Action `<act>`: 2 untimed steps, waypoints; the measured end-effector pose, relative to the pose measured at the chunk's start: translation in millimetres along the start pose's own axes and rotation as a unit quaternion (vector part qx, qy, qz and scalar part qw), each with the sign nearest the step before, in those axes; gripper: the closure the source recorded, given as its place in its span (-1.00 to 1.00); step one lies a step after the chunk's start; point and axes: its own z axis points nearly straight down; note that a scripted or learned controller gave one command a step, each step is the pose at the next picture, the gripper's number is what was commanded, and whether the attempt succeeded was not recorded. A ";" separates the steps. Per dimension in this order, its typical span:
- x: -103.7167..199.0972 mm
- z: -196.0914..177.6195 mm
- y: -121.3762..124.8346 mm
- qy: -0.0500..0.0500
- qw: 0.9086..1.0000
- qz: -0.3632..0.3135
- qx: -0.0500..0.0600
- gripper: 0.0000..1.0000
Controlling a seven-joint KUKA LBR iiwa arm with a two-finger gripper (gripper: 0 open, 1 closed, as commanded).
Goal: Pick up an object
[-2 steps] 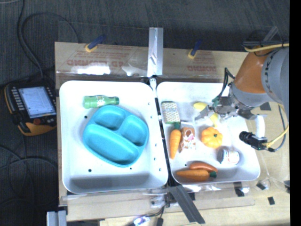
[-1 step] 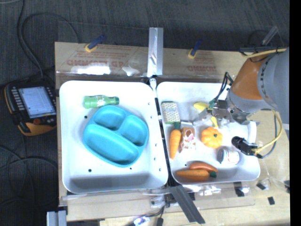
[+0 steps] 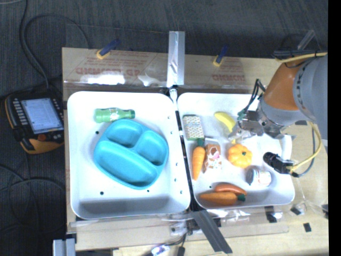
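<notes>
Where tool (image 3: 238, 134) hangs, banana (image 3: 225, 120) & pumpkin (image 3: 240, 155) crowd.

glossy plastic tray (image 3: 130, 153), matt white bins (image 3: 85, 196)

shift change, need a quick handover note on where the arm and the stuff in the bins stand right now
Gripper: low in the right bin, between the banana and the small pumpkin; nothing visibly held.
Right bin: two carrots, sponge, carton, can.
Left bin: blue divided tray, green bottle.
Done: nothing lifted yet.
Left: grasp and raise one object.
</notes>
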 end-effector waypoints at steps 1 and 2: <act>27.5 -92.1 -12.3 -0.005 0.993 0.120 0.006 1.00; 45.3 -115.1 -6.4 -0.006 0.972 0.234 0.006 1.00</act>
